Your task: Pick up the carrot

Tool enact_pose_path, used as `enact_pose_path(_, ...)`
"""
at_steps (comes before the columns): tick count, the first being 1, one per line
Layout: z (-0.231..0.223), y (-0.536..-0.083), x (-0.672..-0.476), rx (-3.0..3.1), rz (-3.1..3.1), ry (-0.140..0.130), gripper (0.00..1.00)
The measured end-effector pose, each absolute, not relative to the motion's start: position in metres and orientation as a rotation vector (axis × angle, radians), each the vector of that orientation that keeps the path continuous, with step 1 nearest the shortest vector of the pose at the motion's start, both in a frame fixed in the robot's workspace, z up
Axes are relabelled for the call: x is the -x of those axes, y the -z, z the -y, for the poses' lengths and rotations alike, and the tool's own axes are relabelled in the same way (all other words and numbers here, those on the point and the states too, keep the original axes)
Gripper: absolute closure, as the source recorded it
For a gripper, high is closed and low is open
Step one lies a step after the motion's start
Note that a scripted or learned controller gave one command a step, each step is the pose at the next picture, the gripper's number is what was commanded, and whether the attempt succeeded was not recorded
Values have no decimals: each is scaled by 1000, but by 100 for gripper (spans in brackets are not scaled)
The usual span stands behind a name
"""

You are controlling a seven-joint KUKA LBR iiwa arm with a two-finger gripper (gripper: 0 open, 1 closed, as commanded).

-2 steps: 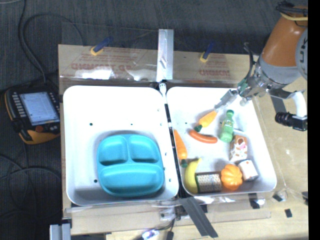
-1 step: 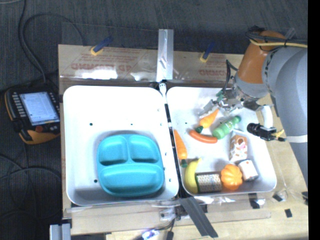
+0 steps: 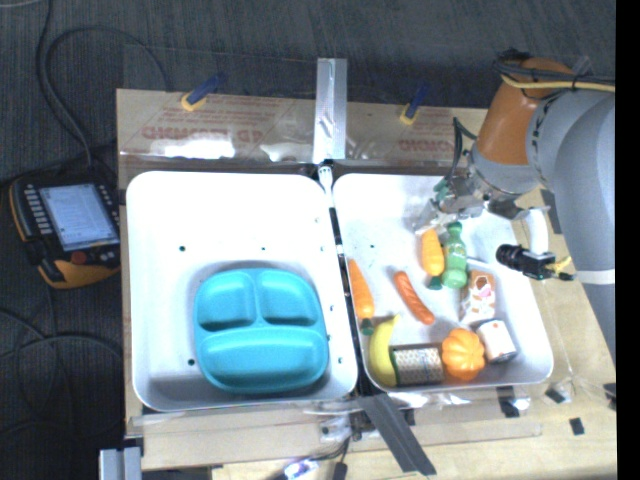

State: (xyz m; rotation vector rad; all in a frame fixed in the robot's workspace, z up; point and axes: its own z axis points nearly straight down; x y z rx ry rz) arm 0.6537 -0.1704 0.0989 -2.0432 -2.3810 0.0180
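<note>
A black and orange pendant point(image 3: 68, 223) lies on the floor at the far left, beside the bench point(image 3: 230, 128). The left bin point(image 3: 150, 198) carries a blue divided tray point(image 3: 260, 330) toward its six o'clock side. Just past the divider, the right bin point(image 3: 385, 203) holds the carrot point(image 3: 360, 288), a slim orange piece lying lengthwise along the bin's nine o'clock wall, touching or nearly touching it. A yellow banana point(image 3: 380, 346) sits at the carrot's six o'clock end, close against it. Further right lie a reddish sausage point(image 3: 413, 298), a metal grater point(image 3: 417, 364), a small pumpkin point(image 3: 463, 354), an orange-and-yellow piece point(image 3: 432, 253), a green bottle point(image 3: 455, 258) and two small cartons point(image 3: 482, 296).

The claw point(image 3: 458, 196) hangs at the bin's one o'clock corner, above the green bottle and well apart from the carrot; whether it is spread or pressed together cannot be told, and nothing is seen in it.

The step in hand looks like the approach. To do it well, the arm would likely cross toward nine o'clock, turn the claw so it closes across the carrot's narrow width, and come down on the middle or upper half, away from the banana. The wall leaves little room on that side, so a slightly tilted entry seems wise.
</note>
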Motion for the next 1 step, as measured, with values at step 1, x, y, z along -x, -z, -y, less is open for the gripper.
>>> enact_pose_path(1,103,-196,-637,2099,2331,-6,100)
